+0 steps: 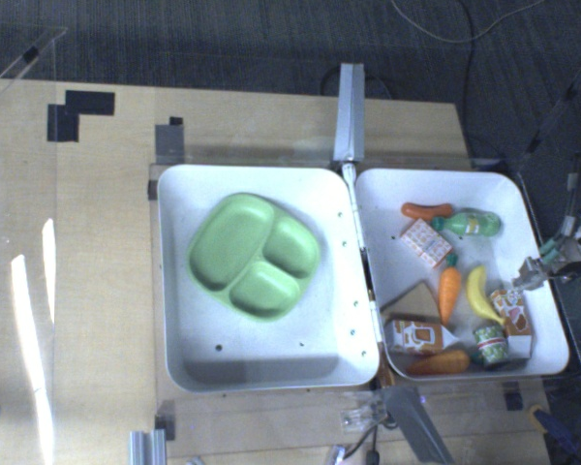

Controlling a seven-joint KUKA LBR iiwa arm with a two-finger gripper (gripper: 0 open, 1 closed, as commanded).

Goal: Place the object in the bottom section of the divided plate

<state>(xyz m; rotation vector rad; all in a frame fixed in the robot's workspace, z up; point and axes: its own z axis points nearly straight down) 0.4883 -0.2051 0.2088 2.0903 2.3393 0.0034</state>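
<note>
On the pale wooden bench (97,289) two shallow white bins sit side by side. The left bin (189,356) carries a green divided plate (255,256), lying tilted so that its large section is toward the upper left and two smaller sections lie toward the right and the bottom; all three sections are bare green. The right bin (494,187) holds a scatter of toy food: an orange sausage (426,210) near the top, a green bottle (470,224) just beside it, a checkered block (427,243), a carrot (448,292) standing roughly upright in the view, a yellow banana (478,294) beside it, a brown wedge (416,301), a small carton (418,335), a second orange piece (440,362) along the bottom wall, a small can (489,345) and a printed packet (508,306). The pincer (535,273) reaches in at the right rim of this bin, close to the packet and banana; it is too small and blurred to tell how far open it is, and nothing can be seen held in it.
</note>
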